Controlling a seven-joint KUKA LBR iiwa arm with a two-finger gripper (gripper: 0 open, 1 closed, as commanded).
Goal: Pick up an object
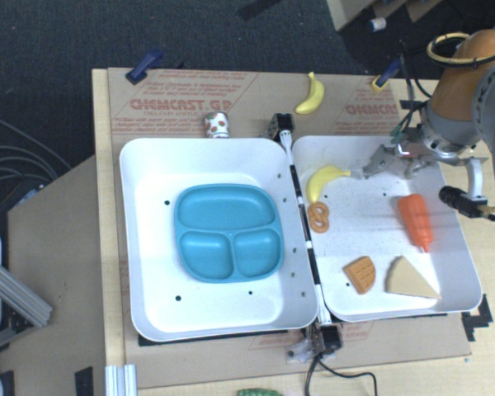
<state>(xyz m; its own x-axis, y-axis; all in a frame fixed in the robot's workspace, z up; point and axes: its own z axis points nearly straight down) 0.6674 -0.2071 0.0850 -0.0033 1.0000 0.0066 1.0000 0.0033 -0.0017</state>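
Note:
My gripper (381,163) hangs low over the back of the right bin (470,258), just right of a yellow banana (323,179) and apart from it. Nothing shows in its grasp. An orange carrot (415,219) lies below and to the right of the gripper. A pretzel (318,216) rests near the bin's left wall. An orange-brown cracker (360,273) and a tan wedge (410,279) lie near the front of that bin.
The left bin (144,262) holds a blue divided plate (228,231). On the bench behind the bins lie a second banana (311,96), a small patterned piece (218,124) and a blue clip (143,67). The grey arm (458,97) enters from the upper right.

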